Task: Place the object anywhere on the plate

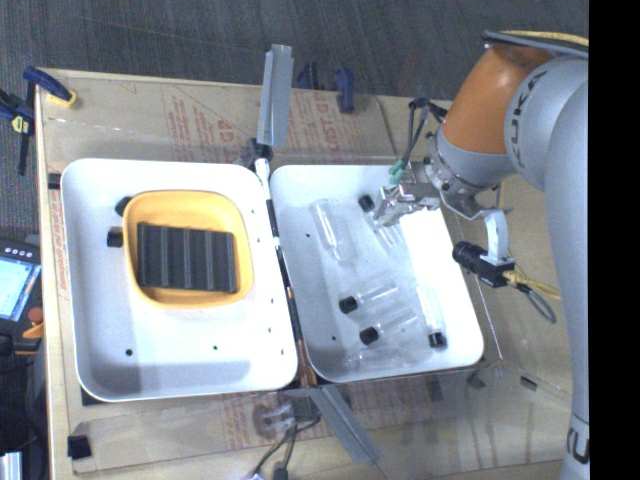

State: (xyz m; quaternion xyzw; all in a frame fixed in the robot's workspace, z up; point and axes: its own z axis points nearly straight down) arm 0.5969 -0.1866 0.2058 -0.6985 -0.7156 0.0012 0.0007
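Camera view: gripper [392, 204], finger state can't tell, over right bin [455, 343] near clear tubes [385, 308]; yellow plate [190, 208] lies well left in left bin [85, 358].

Even, fairly bright light falls from above, washing both white bins [180, 368] nearly flat. A soft shadow lies along the left bin's near floor. The clear pieces in the right bin [455, 268] are faint, perhaps blurred by glare.
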